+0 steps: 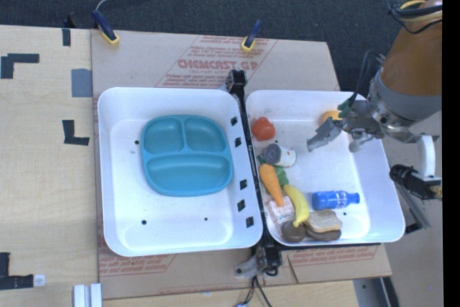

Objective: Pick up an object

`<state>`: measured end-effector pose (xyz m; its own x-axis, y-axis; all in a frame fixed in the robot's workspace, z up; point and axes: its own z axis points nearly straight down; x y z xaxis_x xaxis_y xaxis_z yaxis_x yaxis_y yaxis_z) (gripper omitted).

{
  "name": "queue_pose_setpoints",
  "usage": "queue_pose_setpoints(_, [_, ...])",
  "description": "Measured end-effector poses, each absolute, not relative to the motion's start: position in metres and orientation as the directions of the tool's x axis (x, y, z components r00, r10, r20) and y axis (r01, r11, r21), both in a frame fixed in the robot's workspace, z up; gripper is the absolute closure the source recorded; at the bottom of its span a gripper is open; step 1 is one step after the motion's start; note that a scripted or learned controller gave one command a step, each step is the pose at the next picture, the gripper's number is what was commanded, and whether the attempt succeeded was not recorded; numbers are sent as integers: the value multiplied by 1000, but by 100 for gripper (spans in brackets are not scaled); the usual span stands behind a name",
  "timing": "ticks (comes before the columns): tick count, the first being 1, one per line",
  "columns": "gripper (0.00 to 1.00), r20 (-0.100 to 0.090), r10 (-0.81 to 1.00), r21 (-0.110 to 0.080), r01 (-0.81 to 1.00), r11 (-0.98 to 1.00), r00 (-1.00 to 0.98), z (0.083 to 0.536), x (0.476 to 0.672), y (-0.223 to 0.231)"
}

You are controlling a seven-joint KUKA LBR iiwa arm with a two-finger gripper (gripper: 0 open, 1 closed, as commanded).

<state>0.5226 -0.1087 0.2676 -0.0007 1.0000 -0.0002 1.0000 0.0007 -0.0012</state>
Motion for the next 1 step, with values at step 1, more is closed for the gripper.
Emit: queue_pose_setpoints(1, [0,1,1000,-4,1000,0,0,151,488,-96])
